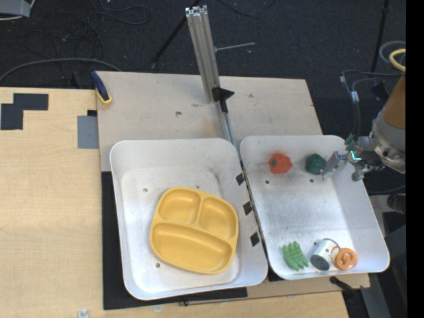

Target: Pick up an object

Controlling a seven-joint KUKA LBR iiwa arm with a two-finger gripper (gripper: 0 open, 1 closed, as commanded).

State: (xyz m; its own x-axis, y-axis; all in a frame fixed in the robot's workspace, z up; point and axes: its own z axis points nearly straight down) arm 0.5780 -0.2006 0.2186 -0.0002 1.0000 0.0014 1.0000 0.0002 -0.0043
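Far off to the gripper's left sits the left bin (126,177), and in it a yellow divided plate (195,230), well apart from the arm and not a likely thing to lift.

Closer in, the right bin (311,207) holds the small things. A red-orange piece (280,163), a toy tomato or pepper by the look of it, lies to the gripper's left, near the bin's far wall. Just beside the gripper, again on its left, sits a dark green lump (315,163); it looks about touching the nearer finger, though the view is too coarse to say whether there is contact. It is roundish, with no clear long axis.

Toward the bin's near edge, below and a little left of the gripper and well apart from it, lie a green leafy piece (293,255), a small silver can (322,254) on its side and an orange ring (345,258), the last two touching.

The gripper (346,164) hangs over the bin's right rim, fingers spread narrowly, nothing between them.

My judgement: the green lump is the nearest candidate, and the coming move turns on shifting leftward to centre over it before descending
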